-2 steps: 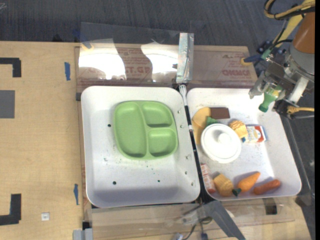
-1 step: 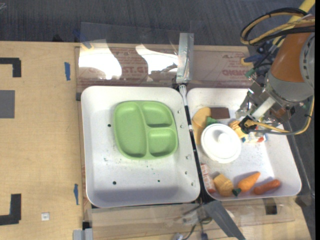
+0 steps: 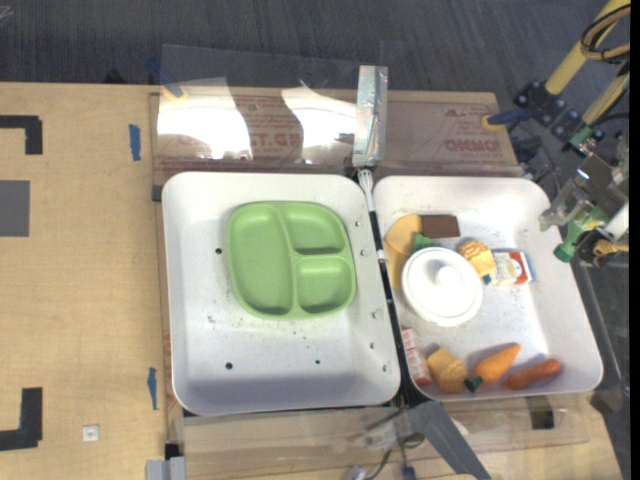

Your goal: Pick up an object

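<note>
Nothing had been lifted at this point, folks. The gripper (image 3: 585, 230) hung at the far right edge, just outside the right bin (image 3: 520, 190), and whether it was spread or closed, I couldn't tell. Every candidate lay in that bin: the white bowl (image 3: 441, 285), the carrot (image 3: 497, 362), the sausage (image 3: 533, 373). The green tray (image 3: 291, 259) sat in the left bin (image 3: 190, 298). By my read, reach, grasp and lift all remained.

Robotics lab test cell. Plywood desk (image 3: 80, 298) marked with black tape corners and blue tape tabs; two white bins (image 3: 190, 368) butted at centre; clear acrylic panels (image 3: 260, 118) at 12 o'clock; yellow cabling (image 3: 590, 38) at 2 o'clock; grey carpet floor (image 3: 300, 8).
</note>
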You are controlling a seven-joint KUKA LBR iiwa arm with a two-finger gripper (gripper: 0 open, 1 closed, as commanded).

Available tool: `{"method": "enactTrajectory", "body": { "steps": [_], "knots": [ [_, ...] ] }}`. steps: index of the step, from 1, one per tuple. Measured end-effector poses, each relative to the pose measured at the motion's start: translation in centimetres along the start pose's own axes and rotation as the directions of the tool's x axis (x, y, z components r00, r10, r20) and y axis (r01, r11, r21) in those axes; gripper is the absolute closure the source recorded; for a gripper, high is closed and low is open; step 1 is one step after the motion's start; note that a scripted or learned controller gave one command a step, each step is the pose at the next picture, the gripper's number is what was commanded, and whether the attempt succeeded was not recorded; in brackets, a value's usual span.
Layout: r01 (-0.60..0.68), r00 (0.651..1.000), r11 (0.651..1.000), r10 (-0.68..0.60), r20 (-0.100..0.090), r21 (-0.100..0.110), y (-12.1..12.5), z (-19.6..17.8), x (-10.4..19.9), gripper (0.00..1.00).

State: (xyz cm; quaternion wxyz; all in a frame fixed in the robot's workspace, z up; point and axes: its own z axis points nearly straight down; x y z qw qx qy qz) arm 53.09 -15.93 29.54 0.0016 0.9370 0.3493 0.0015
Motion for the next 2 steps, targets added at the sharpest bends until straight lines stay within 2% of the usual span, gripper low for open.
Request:
{"method": "enactTrajectory", "body": {
  "steps": [1, 2],
  "knots": [
    [0.381, 0.924, 0.924, -0.381, 0.001, 0.001, 2.0, -2.3, -5.2, 1.0],
    [0.019, 1.0, 1.0, -0.019, 0.005, 0.011, -0.5, 5.3, 0.4, 1.0]
  ]
}}
